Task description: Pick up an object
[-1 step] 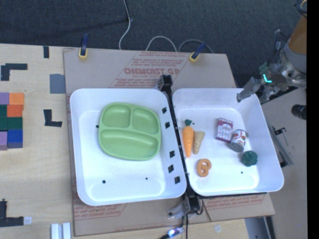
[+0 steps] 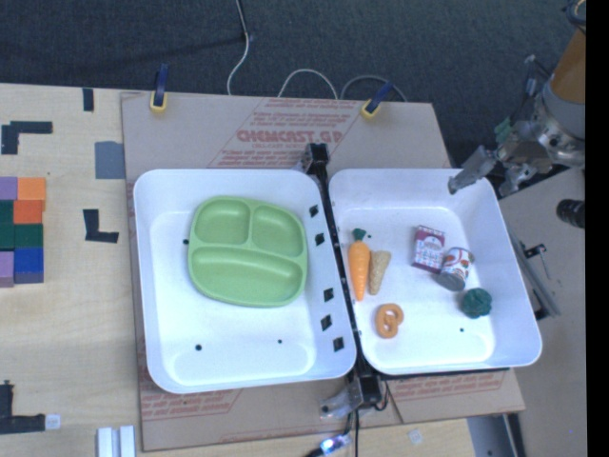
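Note:
The right bin [image 2: 509, 255] holds an orange carrot [image 2: 359, 268] beside a tan stick-shaped piece [image 2: 380, 270], an orange pretzel ring [image 2: 388, 320], a red and white box [image 2: 428, 248], a small can [image 2: 456, 268] and a dark green lump [image 2: 476, 302]. My gripper [image 2: 483, 183] hovers over the bin's far right corner, above and to the right of the box. It is open, with nothing between its fingers.
A green divided plate [image 2: 249, 251] lies in the left bin [image 2: 152, 284]. Coloured blocks [image 2: 21, 231] are stacked at the far left of the bench. Two clamps [image 2: 159, 97] and a white cable [image 2: 304, 76] sit along the cardboard's far edge.

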